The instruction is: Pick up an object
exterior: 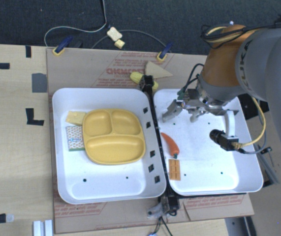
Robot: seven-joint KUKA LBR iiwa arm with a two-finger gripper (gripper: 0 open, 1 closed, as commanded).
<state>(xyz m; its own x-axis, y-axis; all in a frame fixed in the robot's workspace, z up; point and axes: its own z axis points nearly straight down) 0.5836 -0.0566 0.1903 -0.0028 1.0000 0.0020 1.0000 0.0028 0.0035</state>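
In the right bin [238,181] an orange-red carrot-shaped object [170,144] lies near the left wall, with a small orange packet [174,170] just below it. My gripper [183,114] hovers over the bin's upper left area, above and to the right of the carrot-shaped object. Its fingers [170,112] are spread open with nothing between them. In the left bin [61,181] a yellow divided plate [114,135] sits beside a pale yellow sponge-like piece [75,117] and a small patterned box [74,137].
A black divider with clips [153,146] runs between the two bins. Yellow and tan objects [150,73] lie on the cardboard behind the bins. A cable [251,146] loops from the arm over the right bin's right side.
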